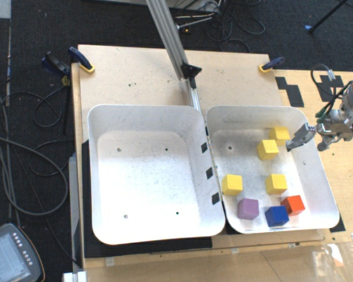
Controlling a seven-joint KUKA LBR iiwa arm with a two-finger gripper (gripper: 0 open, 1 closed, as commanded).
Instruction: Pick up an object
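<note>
On the bench (135, 75), the right bin (317, 216) carries four yellow cubes (268, 149), a purple, blue and orange one near its front edge, while the gripper (309, 135), fingers spread and holding nothing, hangs at its right rim.

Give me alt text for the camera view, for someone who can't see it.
A grey robot arm's gripper hovers at the right bin's far right rim, beside four yellow cubes, a purple cube, a blue cube and an orange cube. The left bin sits alongside on a wooden bench.
</note>
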